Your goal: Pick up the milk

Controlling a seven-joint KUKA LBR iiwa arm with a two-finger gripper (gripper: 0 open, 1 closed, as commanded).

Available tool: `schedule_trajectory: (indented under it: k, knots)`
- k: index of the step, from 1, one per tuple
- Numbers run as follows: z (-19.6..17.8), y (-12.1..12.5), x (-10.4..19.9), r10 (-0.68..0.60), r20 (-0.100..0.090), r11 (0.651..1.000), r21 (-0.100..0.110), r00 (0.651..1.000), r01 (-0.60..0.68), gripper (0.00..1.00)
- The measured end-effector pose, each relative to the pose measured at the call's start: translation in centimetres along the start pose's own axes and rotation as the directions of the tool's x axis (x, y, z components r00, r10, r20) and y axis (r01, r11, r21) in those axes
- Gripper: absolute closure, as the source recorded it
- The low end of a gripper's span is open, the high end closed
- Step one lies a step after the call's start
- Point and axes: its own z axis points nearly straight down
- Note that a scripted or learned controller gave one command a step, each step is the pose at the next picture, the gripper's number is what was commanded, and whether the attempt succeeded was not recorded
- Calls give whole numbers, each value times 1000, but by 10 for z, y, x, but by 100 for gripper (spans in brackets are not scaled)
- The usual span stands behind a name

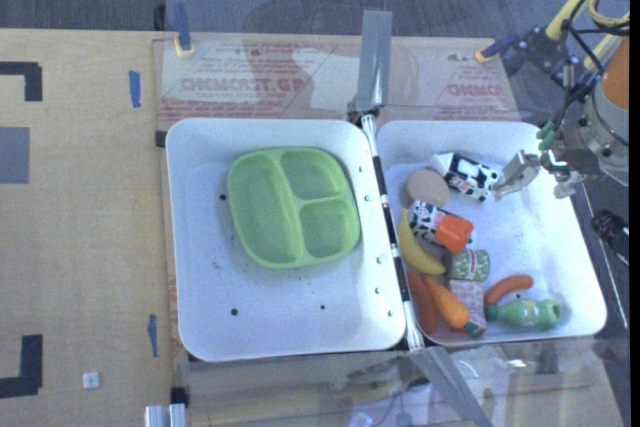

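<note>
My pincer hangs over the right bin, near its upper right part, and whether it is spread or pressed together I cannot tell. The milk, a small cow-patterned carton, lies just beside it to the left, next to a tan potato. Below them sit a banana, a carrot and a green bottle. The left bin holds a green divided plate.
</note>
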Motion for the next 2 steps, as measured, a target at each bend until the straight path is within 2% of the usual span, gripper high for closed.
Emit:
schedule_trajectory:
  k: [1, 2]
  knots:
    - [53, 51, 37, 10, 0, 1000, 0, 1000, -10, 0]
    - [117, 59, 1, -231, 0, 973, -1, 973, 231, 0]
